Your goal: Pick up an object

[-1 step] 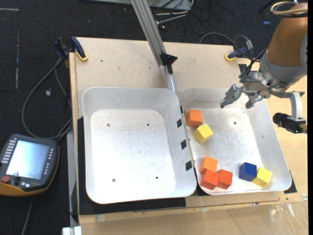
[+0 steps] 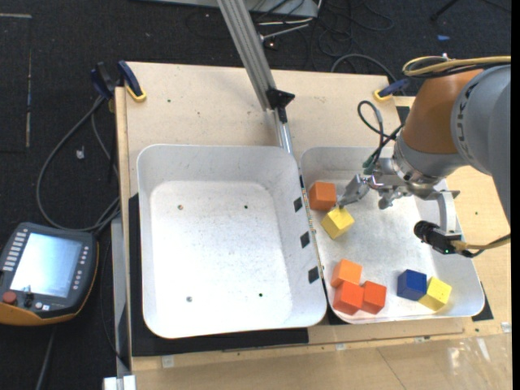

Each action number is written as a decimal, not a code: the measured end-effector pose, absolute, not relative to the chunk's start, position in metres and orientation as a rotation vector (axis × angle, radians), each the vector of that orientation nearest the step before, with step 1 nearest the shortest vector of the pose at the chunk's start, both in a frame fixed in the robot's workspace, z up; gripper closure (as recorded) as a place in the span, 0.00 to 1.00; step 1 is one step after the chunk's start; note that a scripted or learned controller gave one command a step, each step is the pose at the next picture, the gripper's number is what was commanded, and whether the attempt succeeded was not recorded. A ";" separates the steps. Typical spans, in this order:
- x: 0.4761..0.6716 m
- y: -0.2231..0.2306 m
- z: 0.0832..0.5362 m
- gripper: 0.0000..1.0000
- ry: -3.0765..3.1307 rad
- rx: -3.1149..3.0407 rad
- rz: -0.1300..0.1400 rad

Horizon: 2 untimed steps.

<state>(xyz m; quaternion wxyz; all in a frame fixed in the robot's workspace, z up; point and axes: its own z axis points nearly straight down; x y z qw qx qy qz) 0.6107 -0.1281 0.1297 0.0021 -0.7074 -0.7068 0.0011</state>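
My gripper (image 2: pixel 366 200) hangs over the upper part of the right bin (image 2: pixel 467 276), fingers spread open, with nothing between them. One fingertip (image 2: pixel 348 199) reaches toward an orange cube (image 2: pixel 323 194) and stands just above a tilted yellow cube (image 2: pixel 338 222). Whether it touches either cube I cannot tell. At the front of the same bin lie three orange blocks (image 2: pixel 356 288) bunched together. A blue cube (image 2: pixel 412 283) and a second yellow cube (image 2: pixel 437 292) sit to their right.
The left bin (image 2: pixel 154 218) lies beside the right one, sharing a raised middle wall (image 2: pixel 305 218). A slanted metal pole (image 2: pixel 248 43) comes down to the bins' back edge. A teach pendant (image 2: pixel 45 270) rests on the floor at far left.
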 end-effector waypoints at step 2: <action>0.550 -0.122 0.113 0.00 -2.243 -2.241 -0.031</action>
